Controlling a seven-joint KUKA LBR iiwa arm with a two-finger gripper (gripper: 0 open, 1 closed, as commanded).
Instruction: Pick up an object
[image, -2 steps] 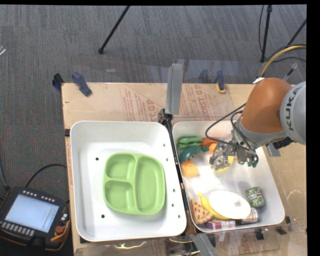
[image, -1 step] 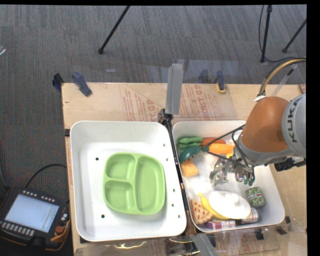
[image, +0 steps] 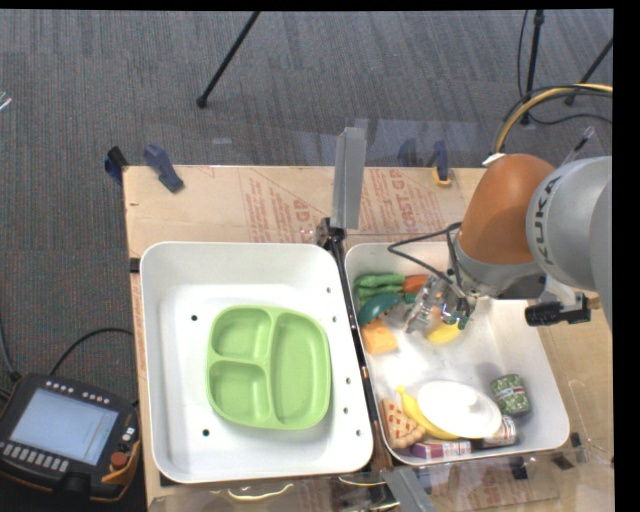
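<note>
My gripper (image: 437, 312) hangs low in the right bin (image: 545, 375), over its upper middle. A small yellow object (image: 444, 333) lies right under its tip, touching or nearly so. Just left of it sit a green toy (image: 377, 289), an orange carrot-like piece (image: 415, 284) and an orange block (image: 380, 339). Nearer the front lie a white plate (image: 458, 408), a banana (image: 420, 417), a waffle-like piece (image: 397, 423), a small green tin (image: 511, 393) and a flat packet (image: 445, 450).
The left bin (image: 165, 290) holds a green divided tray (image: 269, 367). A grey upright post (image: 348, 185) stands behind the divider between the bins. A teach pendant (image: 65, 432) lies on the floor at the lower left.
</note>
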